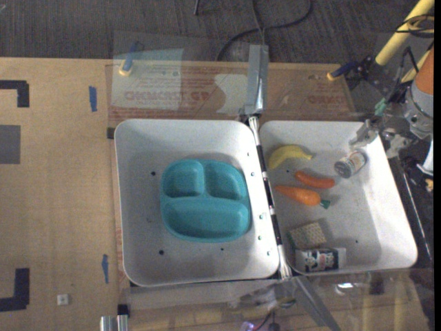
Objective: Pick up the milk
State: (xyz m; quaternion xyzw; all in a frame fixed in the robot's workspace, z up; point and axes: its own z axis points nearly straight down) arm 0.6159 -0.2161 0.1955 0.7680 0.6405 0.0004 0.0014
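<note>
Lying flat on its side in the near corner of the right bin (pixel 386 205), the milk (pixel 320 259) is a small white carton with a dark end, close to the bin's front wall and beside the divider between the two bins. Just behind it, almost touching, sits a small tan sponge (pixel 308 235). Farther back in the same bin lie two carrots — the larger one (pixel 300 195) with a green tip pointing right, the smaller one (pixel 315 181) just behind it and apart from it. A banana (pixel 288 156) curves along the back left of that bin, and a small jar (pixel 350 164) lies tipped over to the right of the carrots.

The gripper (pixel 368 133) hangs over the back right corner of the right bin, just above and behind the jar and well apart from the milk. Its fingers are too small and blurred to tell whether they are spread or pressed together, and nothing can be seen between them. The arm (pixel 422 95) comes in from the right edge, with its orange band showing near the top of the wrist.

The left bin (pixel 138 150) holds a teal plate (pixel 204 200) with three compartments, sitting upright near the middle. Both bins rest on a light wooden desk (pixel 55 205) marked with bits of blue tape (pixel 93 98) — dark carpet and a looping cable lie beyond its far edge.
</note>
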